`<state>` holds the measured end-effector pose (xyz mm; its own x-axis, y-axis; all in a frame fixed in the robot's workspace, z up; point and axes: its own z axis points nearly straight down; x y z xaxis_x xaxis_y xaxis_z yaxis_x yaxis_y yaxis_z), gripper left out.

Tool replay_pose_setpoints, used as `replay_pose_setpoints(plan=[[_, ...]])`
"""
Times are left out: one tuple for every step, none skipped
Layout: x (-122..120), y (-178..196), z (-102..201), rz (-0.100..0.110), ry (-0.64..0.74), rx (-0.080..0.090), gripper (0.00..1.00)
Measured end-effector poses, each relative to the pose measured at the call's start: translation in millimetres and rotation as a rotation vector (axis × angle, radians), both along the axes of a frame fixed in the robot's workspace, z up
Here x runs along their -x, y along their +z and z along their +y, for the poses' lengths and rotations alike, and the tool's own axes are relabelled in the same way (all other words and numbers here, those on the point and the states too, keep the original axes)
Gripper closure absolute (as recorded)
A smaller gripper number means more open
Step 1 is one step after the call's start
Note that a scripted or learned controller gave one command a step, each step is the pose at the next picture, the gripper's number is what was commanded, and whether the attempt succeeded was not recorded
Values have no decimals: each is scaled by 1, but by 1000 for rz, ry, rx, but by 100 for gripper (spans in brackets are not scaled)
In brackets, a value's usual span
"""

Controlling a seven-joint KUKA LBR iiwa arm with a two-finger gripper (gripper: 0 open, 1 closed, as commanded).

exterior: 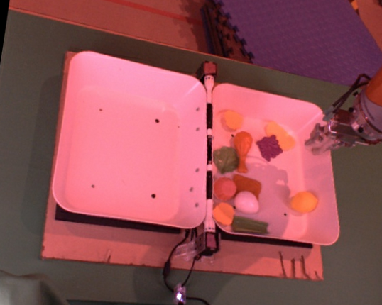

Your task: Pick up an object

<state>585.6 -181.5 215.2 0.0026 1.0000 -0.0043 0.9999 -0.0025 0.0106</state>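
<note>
The right white bin (326,205) holds several toy foods. Among them are an orange drumstick (242,149), purple grapes (269,147), a yellow piece (281,135), a green leafy piece (225,159), a red round fruit (225,187), a white egg (246,203), a green pod (250,225) and an orange fruit (303,200). My gripper (321,141) hangs over the bin's upper right rim, to the right of the grapes and apart from every item. Nothing shows in its grasp.
The left white bin (132,139) lies beside the right one, with a black-and-white divider strip (207,151) between them. Cables (182,276) trail off the board's front edge. A grey cloth (18,292) lies at the bottom left.
</note>
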Motion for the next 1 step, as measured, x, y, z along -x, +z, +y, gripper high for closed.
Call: replay_pose_setpoints(plan=[[-5, 65, 3, -2, 0, 0, 100]])
